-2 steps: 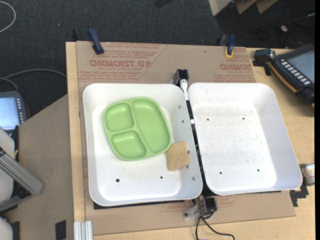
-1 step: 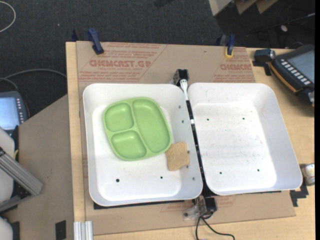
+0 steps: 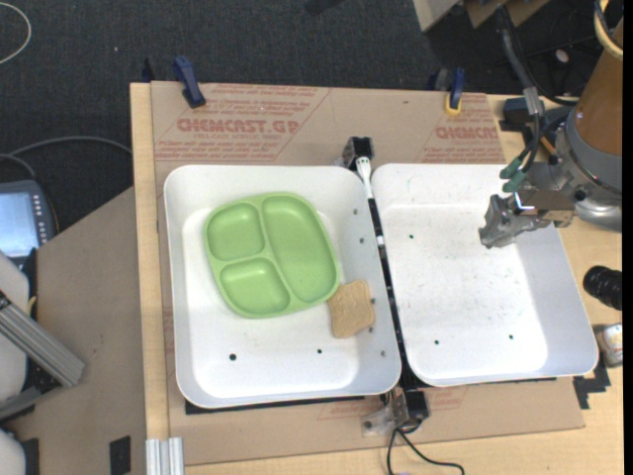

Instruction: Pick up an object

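1. Two candidate objects are seen, both in the left bin (image 3: 188, 265): a green divided plate (image 3: 270, 253) lying flat towards the middle, and a tan sponge-like block (image 3: 351, 309) touching the plate's lower right corner.
2. Flatness is judged the plate's hazard: its low rim offers little to be pinched, so it could be pushed along the bin floor rather than lifted.
3. The block could be nudged against the plate or the bin's right wall if approached off-centre, and a grasp could be spoiled by that crowding.
4. Between the bins a raised double rim is seen; it could be struck if the crossing is made too low.
5. The pincer (image 3: 493, 236) is seen over the upper right part of the right bin (image 3: 554, 354), well apart from both objects. Nothing is seen held in it, but whether it is released or clenched cannot be told.
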You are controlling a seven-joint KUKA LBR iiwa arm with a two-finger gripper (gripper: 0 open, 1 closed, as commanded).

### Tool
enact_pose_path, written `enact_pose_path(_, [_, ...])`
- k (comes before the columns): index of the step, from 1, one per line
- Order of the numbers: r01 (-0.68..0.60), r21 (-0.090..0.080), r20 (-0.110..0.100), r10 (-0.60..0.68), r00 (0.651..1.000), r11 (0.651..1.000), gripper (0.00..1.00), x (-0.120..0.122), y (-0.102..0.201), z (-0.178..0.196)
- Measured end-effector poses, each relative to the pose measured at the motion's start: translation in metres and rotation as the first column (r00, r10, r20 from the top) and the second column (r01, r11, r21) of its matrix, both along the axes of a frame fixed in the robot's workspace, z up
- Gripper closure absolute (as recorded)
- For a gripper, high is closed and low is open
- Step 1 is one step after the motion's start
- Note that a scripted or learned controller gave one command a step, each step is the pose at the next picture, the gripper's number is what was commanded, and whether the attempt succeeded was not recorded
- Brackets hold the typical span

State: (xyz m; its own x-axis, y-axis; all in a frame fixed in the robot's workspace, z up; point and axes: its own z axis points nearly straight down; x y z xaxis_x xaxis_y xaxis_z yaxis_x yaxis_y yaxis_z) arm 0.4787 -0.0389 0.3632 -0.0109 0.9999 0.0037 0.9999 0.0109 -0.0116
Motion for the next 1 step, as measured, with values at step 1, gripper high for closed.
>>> enact_pose_path(1, [0.008, -0.004, 0.028, -0.008, 1.0, 1.0, 1.0, 0.0192, 0.0087, 0.1175])
